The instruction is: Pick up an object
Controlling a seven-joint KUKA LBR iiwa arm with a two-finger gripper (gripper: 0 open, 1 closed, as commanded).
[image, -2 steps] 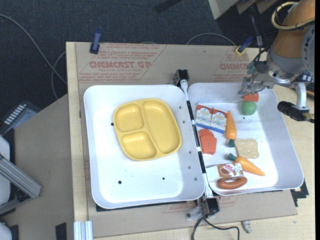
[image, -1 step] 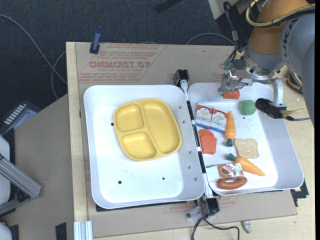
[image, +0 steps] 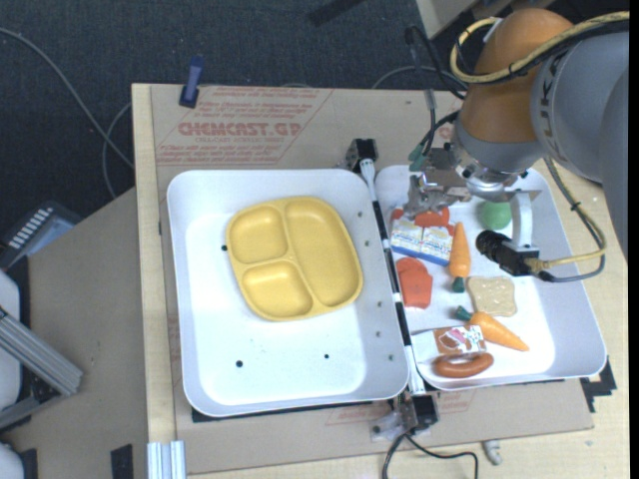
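My gripper (image: pixel 431 200) hangs low over the back left part of the right bin (image: pixel 559 359), its metal fingers just above a small white, blue and orange carton (image: pixel 420 243). An upright carrot (image: pixel 459 251) stands just right of that carton. Below the carton lies a red piece (image: pixel 415 283). A slice of toast (image: pixel 492 295), a second carrot (image: pixel 498 332), a sausage (image: pixel 461 366) with a red-and-white packet (image: pixel 459 340) on it, and a green object (image: pixel 494 214) also lie in this bin. Nothing shows between the fingers.
The left bin (image: pixel 200 297) holds a yellow three-compartment plate (image: pixel 293 255). A black cylinder on the arm (image: pixel 504 251) sits over the right bin's middle, and cables run along the right side. Cardboard lies under both bins.
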